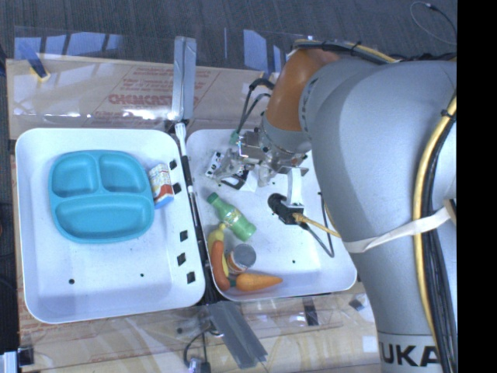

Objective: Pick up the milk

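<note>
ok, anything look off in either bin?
The milk looks tipped over in the left bin, lodged between the blue plate and the bin's wall. The tool is over the right bin instead.

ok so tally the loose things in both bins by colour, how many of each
blue: 1, the divided plate
white with red and blue: 1, the milk carton
green: 1, the bottle
orange: 1, the carrot
grey: 1, the can
yellow and red: 1, the long piece, kind unclear
total: 6
</note>
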Controlling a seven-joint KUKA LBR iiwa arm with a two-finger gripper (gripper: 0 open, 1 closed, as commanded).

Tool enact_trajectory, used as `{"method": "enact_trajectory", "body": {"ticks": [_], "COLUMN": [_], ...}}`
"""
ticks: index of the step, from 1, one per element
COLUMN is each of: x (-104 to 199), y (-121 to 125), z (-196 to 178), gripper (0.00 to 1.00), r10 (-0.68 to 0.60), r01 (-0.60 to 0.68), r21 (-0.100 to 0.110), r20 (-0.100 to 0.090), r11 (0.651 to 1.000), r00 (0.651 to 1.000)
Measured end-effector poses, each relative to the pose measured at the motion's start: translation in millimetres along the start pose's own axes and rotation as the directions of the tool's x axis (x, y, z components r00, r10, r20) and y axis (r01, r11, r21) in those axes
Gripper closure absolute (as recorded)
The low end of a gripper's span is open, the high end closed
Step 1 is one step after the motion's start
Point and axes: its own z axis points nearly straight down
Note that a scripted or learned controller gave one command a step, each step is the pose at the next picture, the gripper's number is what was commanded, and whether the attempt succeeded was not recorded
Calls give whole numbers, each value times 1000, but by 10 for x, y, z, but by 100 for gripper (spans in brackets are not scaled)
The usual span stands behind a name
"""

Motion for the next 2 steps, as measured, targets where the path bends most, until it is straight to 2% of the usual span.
{"method": "enact_trajectory", "body": {"ticks": [1, 2], "x": [-7, 821], "y": [-23, -296], "z": [-81, -971], "gripper": [100, 100], "r10": [-5, 66], "r01": [5, -66], "r21": [11, -26], "r20": [2, -12], "r11": [1000, 997], "r00": [1000, 998]}}
